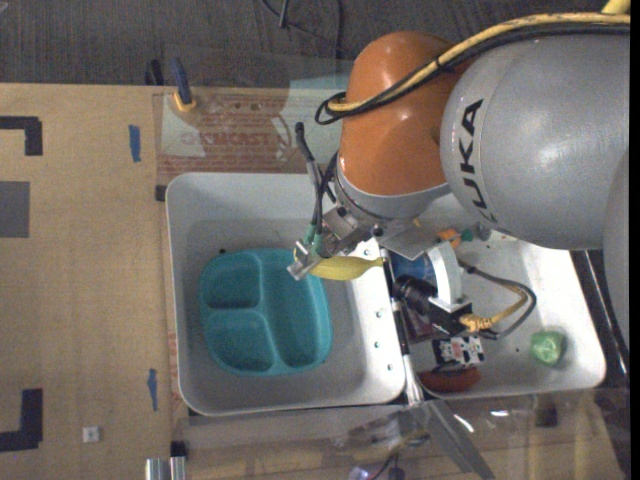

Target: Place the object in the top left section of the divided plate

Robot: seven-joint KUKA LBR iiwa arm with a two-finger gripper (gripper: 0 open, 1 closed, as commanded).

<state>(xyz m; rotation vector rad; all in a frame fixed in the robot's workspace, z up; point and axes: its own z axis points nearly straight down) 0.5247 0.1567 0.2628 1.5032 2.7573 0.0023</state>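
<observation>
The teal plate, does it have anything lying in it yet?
No, the teal plate shows bare sections; the yellow object hangs by its right edge.

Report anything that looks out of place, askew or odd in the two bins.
Nothing looks spilled or damaged. The teal divided plastic plate lies flat in the left white bin. The curved yellow banana-shaped object hangs at the gripper, above the plate's right edge and not yet set down. A small green object lies in the right white bin.
</observation>
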